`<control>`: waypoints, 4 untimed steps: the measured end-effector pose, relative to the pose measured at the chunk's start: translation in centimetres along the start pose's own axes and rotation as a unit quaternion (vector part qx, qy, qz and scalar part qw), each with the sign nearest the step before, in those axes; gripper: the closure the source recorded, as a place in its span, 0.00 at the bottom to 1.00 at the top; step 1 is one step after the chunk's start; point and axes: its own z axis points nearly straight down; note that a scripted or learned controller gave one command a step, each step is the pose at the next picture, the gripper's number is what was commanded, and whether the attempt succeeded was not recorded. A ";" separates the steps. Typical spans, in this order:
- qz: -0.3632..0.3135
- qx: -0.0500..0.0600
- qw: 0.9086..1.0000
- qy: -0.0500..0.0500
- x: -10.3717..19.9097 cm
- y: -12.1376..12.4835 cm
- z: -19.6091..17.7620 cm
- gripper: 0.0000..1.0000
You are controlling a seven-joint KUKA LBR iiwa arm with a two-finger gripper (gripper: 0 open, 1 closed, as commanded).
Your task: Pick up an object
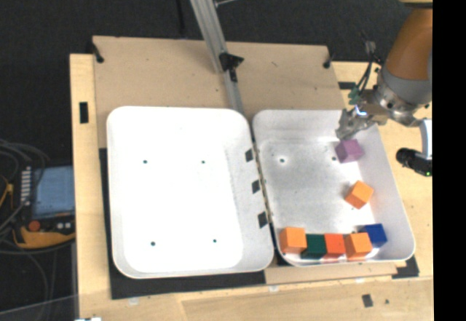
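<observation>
Item: small purple cube (349,150), plastic or foam by look. Lies in the upper right part of the right-hand shallow white bin (306,167), near that bin's far-right wall, just under the two-finger gripper (352,123).

Gripper: hangs directly above the cube, tips close to its top; touching or merely near cannot be told. Whether the jaws are apart or together cannot be told at this resolution.

Progress, as judged: approach made, grasp unconfirmed, lift not yet done. The cube appears to rest on the bin floor.

Neighbours: loose orange cube (358,194) apart from it, toward the near side. Along the near wall, a row: orange block (293,239), dark green block (314,244), two more orange blocks, blue block (375,234).

Clearance: bare floor lies left of the purple cube; the right wall is close, limiting room that side. Left-hand white bin (182,188) adjoins across the shared rims.
</observation>
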 end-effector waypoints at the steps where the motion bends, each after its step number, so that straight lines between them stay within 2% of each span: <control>1: -0.001 -0.001 1.000 0.001 5.0 -0.8 0.5 1.00; 2: -0.003 -0.001 1.000 0.003 11.3 -1.6 -0.4 1.00; 3: -0.003 -0.003 1.000 0.002 16.1 -1.5 -1.2 1.00; 4: -0.003 -0.001 1.000 0.003 21.0 -3.6 -2.2 1.00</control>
